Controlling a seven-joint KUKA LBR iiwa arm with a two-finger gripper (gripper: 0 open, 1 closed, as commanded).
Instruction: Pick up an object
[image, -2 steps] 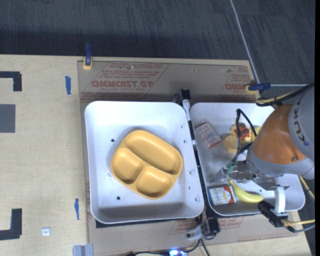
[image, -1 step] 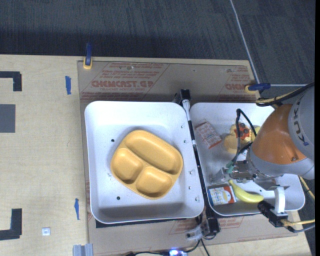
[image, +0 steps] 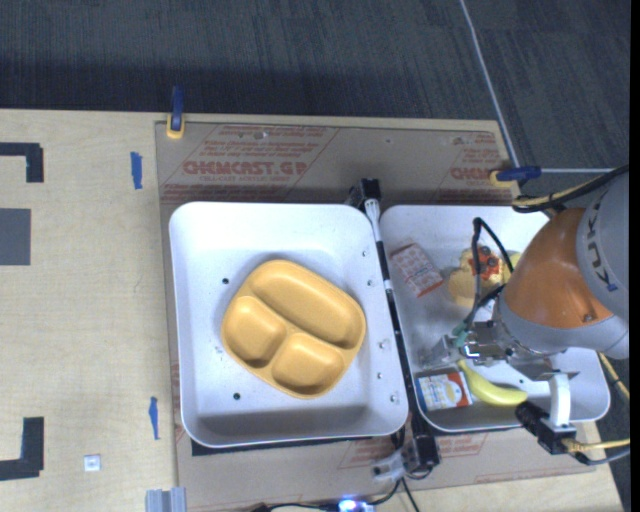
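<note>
Two white bins sit side by side on the bench. The left bin (image: 200, 240) holds one item: a yellow three-compartment tray (image: 292, 326), lying upside down near the bin's centre, tilted slightly relative to the bin walls. The right bin (image: 400, 225) holds several small objects. A red-and-white packet (image: 414, 270) lies in the upper left part, just beside a pale yellow toy with orange and dark markings (image: 473, 274). A banana (image: 492, 388) lies along the lower edge, with a small carton bearing a red label (image: 443, 390) touching or just beside its left end. The arm (image: 560, 285) comes in from the right, its orange band over the right half of this bin. The gripper (image: 478, 345) is low in the bin, directly above the banana's upper end and near the bin's centre; it is seen from above and partly hidden by the wrist, so finger state: cannot tell. No object is visibly between the fingers.
</note>
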